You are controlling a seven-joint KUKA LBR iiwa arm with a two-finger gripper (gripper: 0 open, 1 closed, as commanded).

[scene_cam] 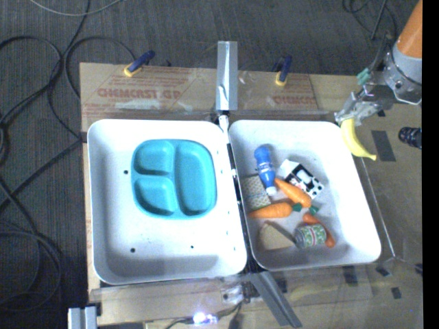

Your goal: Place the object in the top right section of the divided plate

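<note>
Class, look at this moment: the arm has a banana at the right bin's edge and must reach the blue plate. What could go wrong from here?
1. The banana hangs from the gripper by its top end, so it may swing or slip during the long carry.
2. The route to the divided plate crosses the right bin and its clutter; a drop lands there.
3. The plate's sections are close together, so the banana could straddle a divider.

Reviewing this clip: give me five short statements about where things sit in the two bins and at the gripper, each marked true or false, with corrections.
1. The blue divided plate lies in the left bin. True.
2. A banana hangs at the gripper, at the right bin's top right corner. True.
3. The banana already rests on the plate. False: the plate's sections hold nothing.
4. Two carrots lie in the right bin. True.
5. The blue bottle is in the left bin. False: it lies in the right bin.
</note>
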